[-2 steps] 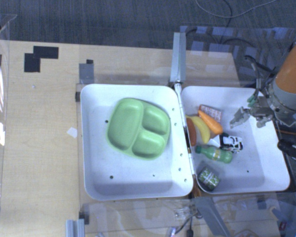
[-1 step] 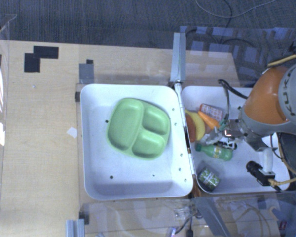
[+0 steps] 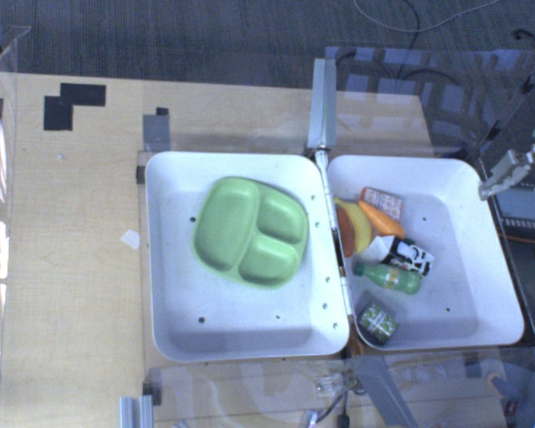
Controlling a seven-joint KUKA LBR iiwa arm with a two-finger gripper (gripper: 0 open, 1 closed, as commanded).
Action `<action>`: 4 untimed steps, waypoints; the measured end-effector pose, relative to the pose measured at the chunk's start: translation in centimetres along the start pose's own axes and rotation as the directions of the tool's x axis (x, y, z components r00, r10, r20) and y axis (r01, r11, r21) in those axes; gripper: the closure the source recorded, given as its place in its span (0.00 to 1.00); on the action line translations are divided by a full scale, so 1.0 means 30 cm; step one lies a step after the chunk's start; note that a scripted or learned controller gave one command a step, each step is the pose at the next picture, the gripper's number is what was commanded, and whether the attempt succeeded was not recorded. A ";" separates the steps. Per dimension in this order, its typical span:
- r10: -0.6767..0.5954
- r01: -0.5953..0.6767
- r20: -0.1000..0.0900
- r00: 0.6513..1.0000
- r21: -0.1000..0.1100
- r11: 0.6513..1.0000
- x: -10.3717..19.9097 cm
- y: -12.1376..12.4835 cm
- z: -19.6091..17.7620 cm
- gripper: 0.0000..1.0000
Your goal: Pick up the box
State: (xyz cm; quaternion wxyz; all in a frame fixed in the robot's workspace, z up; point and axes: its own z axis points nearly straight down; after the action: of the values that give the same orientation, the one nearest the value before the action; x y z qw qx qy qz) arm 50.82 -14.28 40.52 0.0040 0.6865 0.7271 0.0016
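I see the gripper (image 3: 510, 176) at the right bin's (image 3: 464, 315) far rim; I cannot tell its opening. The box (image 3: 381, 202) lies well left of it, long axis slanting.

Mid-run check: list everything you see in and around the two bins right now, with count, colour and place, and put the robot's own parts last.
left bin: 1, white, left of the divider
divided tray: 1, green, three compartments, middle of the left bin
right bin: 1, white, right of the divider
box: 1, reddish brown with white label, upper left of the right bin
carrot: 1, orange, just below the box
fruit: 1, yellow and red, against the right bin's left wall
carton: 1, black and white, centre left
bottle: 1, green, lying below the carton
can: 1, dark green, lower left corner
gripper: 1, grey, at the right bin's upper right rim, away from the box
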 end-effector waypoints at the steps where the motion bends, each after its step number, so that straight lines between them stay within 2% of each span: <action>1: -0.009 0.009 0.004 1.000 -0.006 1.000 0.002 0.009 -0.037 1.00; 2: 0.020 -0.020 0.000 1.000 0.003 1.000 -0.228 0.287 -0.097 1.00; 3: 0.098 -0.098 -0.001 0.995 0.004 0.995 0.016 0.483 -0.095 1.00; 4: 0.176 -0.176 0.000 0.984 0.004 0.984 -0.189 0.530 -0.094 1.00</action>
State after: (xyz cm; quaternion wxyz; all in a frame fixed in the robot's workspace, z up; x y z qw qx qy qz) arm 66.98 -19.02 43.49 0.0022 0.7481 0.6636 0.0006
